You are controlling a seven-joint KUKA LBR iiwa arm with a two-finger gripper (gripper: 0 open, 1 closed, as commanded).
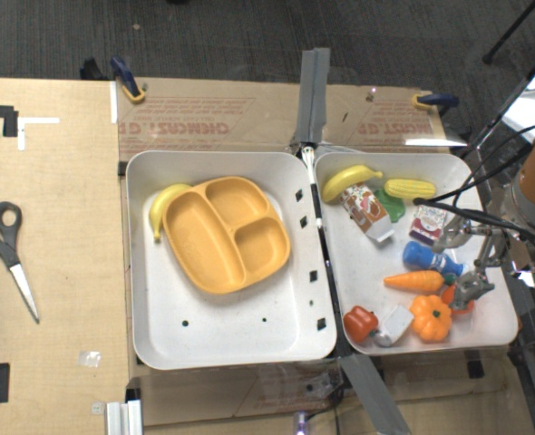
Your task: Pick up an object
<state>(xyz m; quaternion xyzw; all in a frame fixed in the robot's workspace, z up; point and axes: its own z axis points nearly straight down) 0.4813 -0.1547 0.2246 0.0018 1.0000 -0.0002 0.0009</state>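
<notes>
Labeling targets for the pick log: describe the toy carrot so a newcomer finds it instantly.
Look in the right bin, lower half. The toy carrot lies flat, pointing left, between the blue bottle above and the orange pumpkin below. It is the only long, tapered orange piece there.

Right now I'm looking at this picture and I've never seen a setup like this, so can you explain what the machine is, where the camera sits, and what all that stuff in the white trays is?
One camera looks down at a slant on a bench with two shallow white bins. A robot arm reaches in from the right; its claw hangs low over the right bin, just above the toys. I can't tell if it grips anything.

That bin holds toy food: a banana, corn, a small carton, a blue bottle, a carrot, an orange pumpkin and a red pepper.

The left bin holds an orange divided plate with a second banana beside it. Scissors lie on the bench at left.
</notes>
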